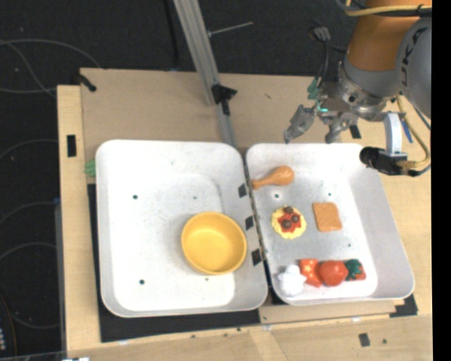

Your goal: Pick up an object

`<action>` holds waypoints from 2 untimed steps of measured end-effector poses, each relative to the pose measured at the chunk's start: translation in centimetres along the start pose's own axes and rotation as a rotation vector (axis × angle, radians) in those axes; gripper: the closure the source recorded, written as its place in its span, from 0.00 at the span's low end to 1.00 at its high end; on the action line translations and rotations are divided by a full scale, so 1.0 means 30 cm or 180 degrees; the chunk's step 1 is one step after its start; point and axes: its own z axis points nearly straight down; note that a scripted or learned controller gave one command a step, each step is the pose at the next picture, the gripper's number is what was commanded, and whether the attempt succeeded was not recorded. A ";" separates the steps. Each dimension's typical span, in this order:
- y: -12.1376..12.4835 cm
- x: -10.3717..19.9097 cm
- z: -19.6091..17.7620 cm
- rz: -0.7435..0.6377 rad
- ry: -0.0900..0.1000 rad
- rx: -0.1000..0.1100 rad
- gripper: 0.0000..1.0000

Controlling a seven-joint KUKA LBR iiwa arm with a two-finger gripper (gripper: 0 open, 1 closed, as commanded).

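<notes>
My gripper (316, 132) hangs above the far edge of the right bin (376, 201), its two fingers spread apart with nothing between them. Below it in that bin lie an orange drumstick-shaped toy (274, 177), a small round pizza-like piece with dark toppings (289, 221), and a tan cracker-like square (328, 217). Along the bin's near edge sit a white lump (291, 280), a red tomato-like piece (331, 272) and a small green bit (354, 267). A yellow bowl (213, 242) stands in the left bin (143, 201).
A slanted metal pole (199, 47) rises behind the bins, ending near their shared far corner. The bins rest on a tan board (135, 104) with dark floor and cables to the left.
</notes>
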 end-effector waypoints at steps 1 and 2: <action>0.000 0.000 0.000 -0.0001 -0.0002 0.0000 0.00; -0.015 -0.038 0.188 0.0016 -0.0010 0.0019 0.00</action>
